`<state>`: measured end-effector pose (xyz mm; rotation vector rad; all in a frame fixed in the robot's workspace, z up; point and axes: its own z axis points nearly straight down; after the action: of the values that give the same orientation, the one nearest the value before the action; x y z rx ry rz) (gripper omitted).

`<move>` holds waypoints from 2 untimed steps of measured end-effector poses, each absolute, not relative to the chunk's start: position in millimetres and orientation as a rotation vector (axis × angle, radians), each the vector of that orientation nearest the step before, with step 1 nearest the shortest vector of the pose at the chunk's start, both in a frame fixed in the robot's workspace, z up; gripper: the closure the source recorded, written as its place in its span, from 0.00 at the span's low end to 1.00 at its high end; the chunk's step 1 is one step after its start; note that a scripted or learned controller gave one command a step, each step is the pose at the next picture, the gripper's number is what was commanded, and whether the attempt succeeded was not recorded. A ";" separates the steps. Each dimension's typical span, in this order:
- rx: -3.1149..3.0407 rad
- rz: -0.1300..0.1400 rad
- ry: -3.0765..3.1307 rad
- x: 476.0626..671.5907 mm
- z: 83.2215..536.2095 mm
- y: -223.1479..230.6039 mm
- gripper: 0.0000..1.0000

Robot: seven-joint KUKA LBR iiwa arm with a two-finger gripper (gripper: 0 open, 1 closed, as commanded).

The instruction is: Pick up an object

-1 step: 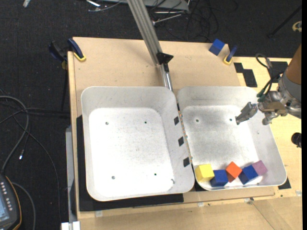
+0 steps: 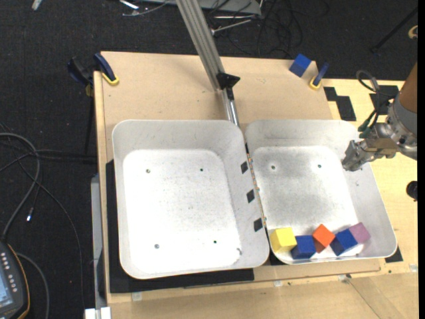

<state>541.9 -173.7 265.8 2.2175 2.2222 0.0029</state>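
The grey metal pincer (image 2: pixel 353 155) hovers at the right-hand shallow white bin's (image 2: pixel 299 178) right rim, carrying nothing; its spread cannot be told. Small yellow (image 2: pixel 283 237), blue (image 2: pixel 304 246), orange (image 2: pixel 323 236), dark-blue (image 2: pixel 344 240) and purple (image 2: pixel 359 232) cubes cluster along the bin's lower wall, untouched.

The grey metal two-finger gripper (image 2: pixel 352 159) looked blocky and dull silver. Just above it sat a pale grey wrist housing (image 2: pixel 405 121), a brown-orange band (image 2: pixel 412 88) higher, thin dark cables (image 2: pixel 369 85) looping alongside.
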 end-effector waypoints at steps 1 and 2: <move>2.220 -0.005 2.233 554.5 160.0 -124.1 1.00; 2.212 0.005 2.234 537.4 196.0 -18.9 1.00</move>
<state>537.4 -18.9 196.0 2.2116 2.2340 0.0052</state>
